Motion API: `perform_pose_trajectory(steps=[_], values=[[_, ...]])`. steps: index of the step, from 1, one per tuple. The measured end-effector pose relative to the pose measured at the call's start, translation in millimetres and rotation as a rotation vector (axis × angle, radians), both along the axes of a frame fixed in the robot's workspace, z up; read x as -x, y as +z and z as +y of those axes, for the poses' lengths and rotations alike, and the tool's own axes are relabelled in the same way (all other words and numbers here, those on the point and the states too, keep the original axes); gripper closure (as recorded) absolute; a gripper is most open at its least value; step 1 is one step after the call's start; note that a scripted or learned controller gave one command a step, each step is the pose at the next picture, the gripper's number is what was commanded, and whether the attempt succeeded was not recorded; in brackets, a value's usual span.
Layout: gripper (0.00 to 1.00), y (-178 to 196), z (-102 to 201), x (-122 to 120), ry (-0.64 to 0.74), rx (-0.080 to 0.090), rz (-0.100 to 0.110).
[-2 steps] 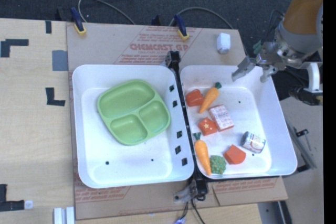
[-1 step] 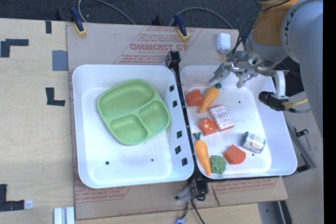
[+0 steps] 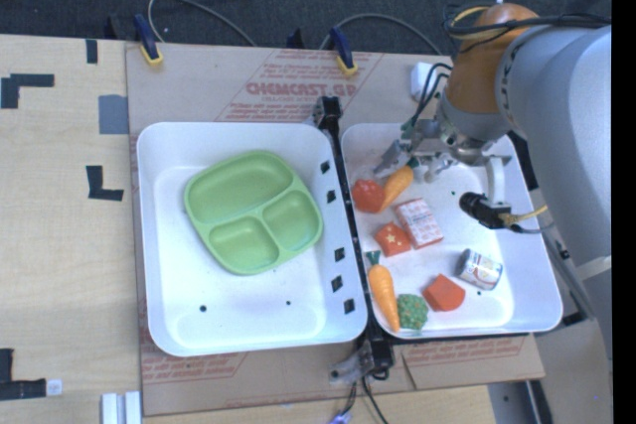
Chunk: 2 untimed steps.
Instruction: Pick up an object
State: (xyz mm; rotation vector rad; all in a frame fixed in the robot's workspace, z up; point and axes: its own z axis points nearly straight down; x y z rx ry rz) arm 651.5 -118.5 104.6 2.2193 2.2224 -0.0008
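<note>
Two shallow white bins sit side by side on a cardboard sheet printed with the red word "CHEMCAST"; smaller print beneath it is too small to read. Two blue-and-yellow clamps pin the sheet's far edge.

Left bin: one green divided plate with three compartments.

Right bin: eight small objects in all. There are two orange carrots, the upper carrot lying tilted near the bin's far left part, the lower carrot at the near left edge. A red tomato-like piece touches the upper carrot. One white carton with red print lies just beside one small red box; their lettering cannot be read. One green broccoli-like piece touches the lower carrot, with one red-orange block just beside it. One small silver can lies on its side near the right wall; its label is illegible.

The arm, grey with an orange band, enters from the right. Its gripper hangs over the far part of the right bin, just above the upper carrot. Whether its fingers are apart or together cannot be told, and no object is seen between them.
</note>
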Motion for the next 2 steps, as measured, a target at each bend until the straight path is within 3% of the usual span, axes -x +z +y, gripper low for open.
perform_pose_trajectory(steps=[1, 2], values=[[0.0, -19.3, 14.6, -17.1, 0.0, 0.0, 0.0], [1.0, -8.9, 14.6, -17.6, 0.002, 0.001, -0.002]])
